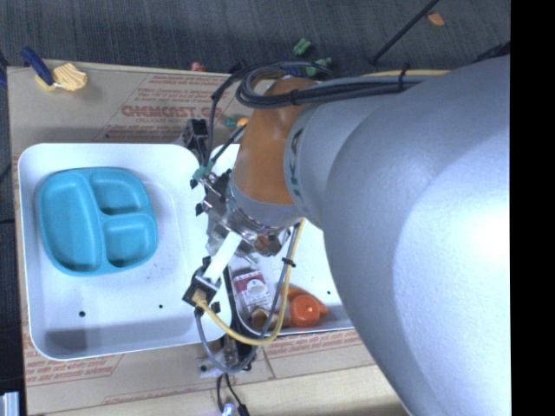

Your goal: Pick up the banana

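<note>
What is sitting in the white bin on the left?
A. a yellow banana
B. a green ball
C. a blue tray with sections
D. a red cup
C: a blue tray with sections lies in the left white bin, toward its upper left part.

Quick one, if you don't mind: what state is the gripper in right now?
Gripper: cannot be told; it sits low in the right bin, hidden under the arm's wrist.
</note>
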You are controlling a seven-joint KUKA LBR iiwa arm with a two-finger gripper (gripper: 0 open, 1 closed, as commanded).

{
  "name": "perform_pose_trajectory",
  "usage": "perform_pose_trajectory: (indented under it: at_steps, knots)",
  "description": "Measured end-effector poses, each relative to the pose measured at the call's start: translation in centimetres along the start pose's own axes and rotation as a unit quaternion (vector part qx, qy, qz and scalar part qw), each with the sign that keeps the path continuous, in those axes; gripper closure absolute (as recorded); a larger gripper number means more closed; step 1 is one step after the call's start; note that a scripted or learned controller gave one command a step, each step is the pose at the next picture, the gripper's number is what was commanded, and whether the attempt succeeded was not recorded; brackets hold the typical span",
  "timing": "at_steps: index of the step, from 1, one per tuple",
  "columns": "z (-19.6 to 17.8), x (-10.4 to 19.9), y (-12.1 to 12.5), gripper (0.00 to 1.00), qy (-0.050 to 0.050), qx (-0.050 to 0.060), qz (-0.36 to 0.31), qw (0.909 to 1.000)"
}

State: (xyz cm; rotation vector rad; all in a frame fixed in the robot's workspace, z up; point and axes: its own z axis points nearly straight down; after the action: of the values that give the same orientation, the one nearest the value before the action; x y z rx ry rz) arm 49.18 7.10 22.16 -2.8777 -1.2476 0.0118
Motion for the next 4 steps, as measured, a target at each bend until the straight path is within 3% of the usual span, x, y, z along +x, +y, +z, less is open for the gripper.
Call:
perform_pose_trajectory:
  at_steps: [1, 2, 3, 4]
  knots:
    - [-4.1, 1.6, 12.4, 0.0, 0.001, -0.002, -0.034, 0.9994]
    - [3.0, 1.0, 14.0, 0.0, 0.0, -0.001, -0.007, 1.0]
    - [3.0, -4.0, 13.2, 0.0, 0.0, -0.001, -0.158, 0.9875]
    - [3.1, -3.7, 2.2, 0.0, 0.0, 0.0, -0.152, 0.9884]
